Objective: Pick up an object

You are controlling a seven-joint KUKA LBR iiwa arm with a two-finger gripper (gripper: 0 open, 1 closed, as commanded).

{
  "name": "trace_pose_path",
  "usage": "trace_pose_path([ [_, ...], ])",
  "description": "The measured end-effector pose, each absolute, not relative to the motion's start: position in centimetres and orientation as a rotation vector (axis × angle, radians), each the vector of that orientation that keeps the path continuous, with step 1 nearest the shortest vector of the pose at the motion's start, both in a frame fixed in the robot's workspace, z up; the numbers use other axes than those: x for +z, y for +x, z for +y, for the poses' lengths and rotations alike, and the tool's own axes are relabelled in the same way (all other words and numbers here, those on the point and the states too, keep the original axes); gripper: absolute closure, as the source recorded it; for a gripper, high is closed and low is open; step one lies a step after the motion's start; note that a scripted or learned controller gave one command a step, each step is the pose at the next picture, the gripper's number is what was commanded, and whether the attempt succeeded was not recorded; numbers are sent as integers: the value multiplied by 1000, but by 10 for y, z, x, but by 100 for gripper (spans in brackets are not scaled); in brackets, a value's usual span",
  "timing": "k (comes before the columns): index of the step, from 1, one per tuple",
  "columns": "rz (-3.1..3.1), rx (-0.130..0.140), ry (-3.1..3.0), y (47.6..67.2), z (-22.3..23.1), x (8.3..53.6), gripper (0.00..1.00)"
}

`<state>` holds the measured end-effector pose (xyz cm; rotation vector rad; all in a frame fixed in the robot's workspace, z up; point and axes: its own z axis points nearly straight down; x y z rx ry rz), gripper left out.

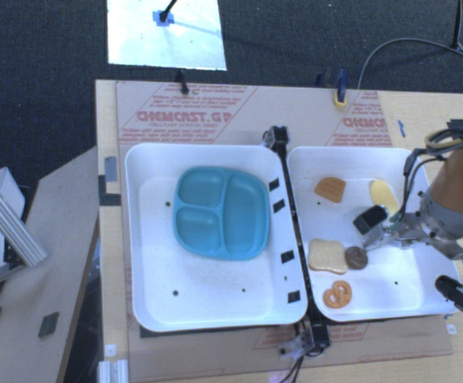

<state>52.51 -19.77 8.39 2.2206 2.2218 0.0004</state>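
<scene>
My gripper [373, 230] hangs low over the middle of the right bin [399, 294], open, with nothing between its fingers. One dark fingertip [369, 219] lies just below a yellow piece [383, 194]. The other, grey finger [375, 242] ends close beside a small round brown cookie [356, 257]. A pale bread slice [326, 255] touches the cookie's left side. An orange-brown toast piece [330, 188] lies at the bin's back left, and a pretzel [337, 294] at the front left.
The left bin [156, 294] holds a blue divided plate [220, 213]. A black-clipped ridge [289, 214] separates the two bins. The arm [455, 202] with its orange band covers the right bin's right side. Cables [411, 46] run behind the bench.
</scene>
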Motion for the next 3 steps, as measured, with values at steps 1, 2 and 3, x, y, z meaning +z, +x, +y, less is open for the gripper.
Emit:
trace_pose_path([
  [1,2220,4,2218,527,-198,96,100],
  [2,2221,4,2212,528,-205,159,100],
  [3,2223,4,2212,529,-205,202,100],
])
